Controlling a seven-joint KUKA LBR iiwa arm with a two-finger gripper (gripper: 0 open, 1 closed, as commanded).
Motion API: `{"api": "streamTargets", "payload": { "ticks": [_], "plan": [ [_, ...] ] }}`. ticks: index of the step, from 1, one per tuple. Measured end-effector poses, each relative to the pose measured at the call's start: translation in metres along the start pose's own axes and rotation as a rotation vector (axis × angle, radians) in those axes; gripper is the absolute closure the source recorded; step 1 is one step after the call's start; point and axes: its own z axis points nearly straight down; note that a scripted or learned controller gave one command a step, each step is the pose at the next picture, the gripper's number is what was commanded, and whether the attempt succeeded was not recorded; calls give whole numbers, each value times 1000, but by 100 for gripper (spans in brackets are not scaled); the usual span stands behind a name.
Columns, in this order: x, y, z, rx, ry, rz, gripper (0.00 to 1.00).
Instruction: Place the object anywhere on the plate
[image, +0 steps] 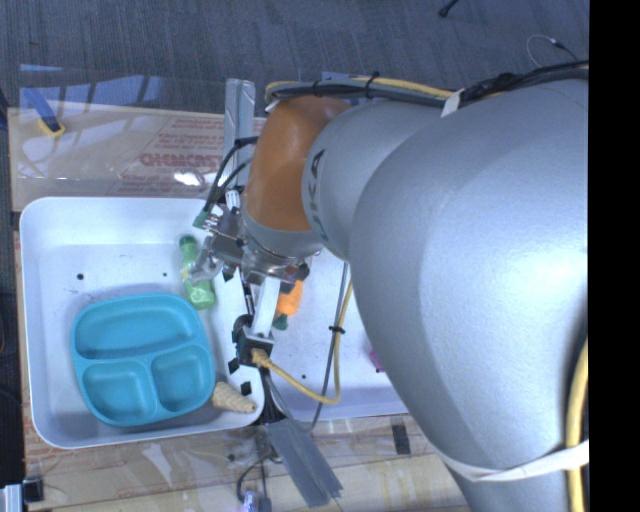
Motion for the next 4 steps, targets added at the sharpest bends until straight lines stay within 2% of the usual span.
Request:
{"api": "streamTargets", "payload": {
  "ticks": [1,2,3,4],
  "plan": [
    [1,0,-9,3,-1,-6,100],
    [1,0,-9,3,-1,-7,0],
    [1,0,-18,6,-2,-14,100],
    [1,-1,-18,6,-2,-14,0]
  ]
}}
